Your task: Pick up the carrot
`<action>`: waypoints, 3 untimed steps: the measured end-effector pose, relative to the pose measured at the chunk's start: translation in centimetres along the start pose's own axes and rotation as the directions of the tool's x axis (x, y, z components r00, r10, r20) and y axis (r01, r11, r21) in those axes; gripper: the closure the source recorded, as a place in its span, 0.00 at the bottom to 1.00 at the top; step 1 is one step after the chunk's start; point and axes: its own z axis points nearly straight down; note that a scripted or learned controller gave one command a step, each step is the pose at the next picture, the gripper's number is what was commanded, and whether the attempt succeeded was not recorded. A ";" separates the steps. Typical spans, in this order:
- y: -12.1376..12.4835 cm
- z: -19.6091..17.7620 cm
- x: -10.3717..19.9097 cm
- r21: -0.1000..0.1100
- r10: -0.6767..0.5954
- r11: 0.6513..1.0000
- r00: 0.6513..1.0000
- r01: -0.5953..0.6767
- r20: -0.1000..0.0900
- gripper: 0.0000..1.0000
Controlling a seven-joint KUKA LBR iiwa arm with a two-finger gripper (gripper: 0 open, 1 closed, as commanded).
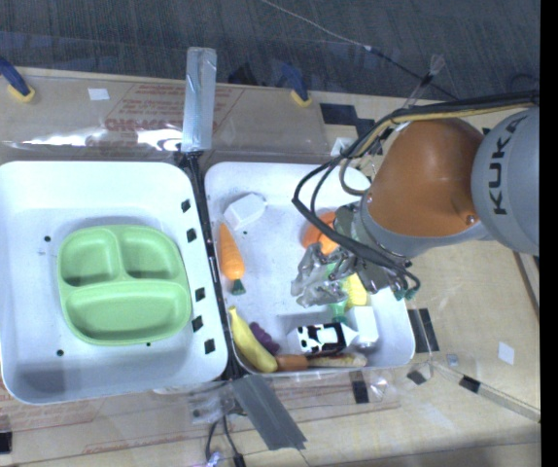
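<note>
The carrot (230, 252) lies in the right bin (277, 185) along its left wall, orange with a green stub at its near end. My gripper (316, 278) hangs over the middle of that bin, to the right of the carrot and apart from it. The orange wrist band and a loop of black cables hide what lies directly beneath the arm.
A banana (246, 344) and a black-and-white cow toy (322, 338) lie along the right bin's near wall. A white object (244, 209) sits behind the carrot, and an orange piece (316, 233) and a yellow piece (357, 289) are beside the gripper. The left bin (18, 200) holds a green divided plate (122, 284).
</note>
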 end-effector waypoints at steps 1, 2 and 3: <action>0.0 0.1 0.1 -0.001 0.000 1.000 1.000 0.000 -0.003 0.00; -3.2 7.3 -2.9 -0.002 0.177 0.984 0.984 -0.177 -0.006 0.00; -2.7 8.9 -5.0 0.001 0.487 0.873 0.873 -0.487 -0.002 0.00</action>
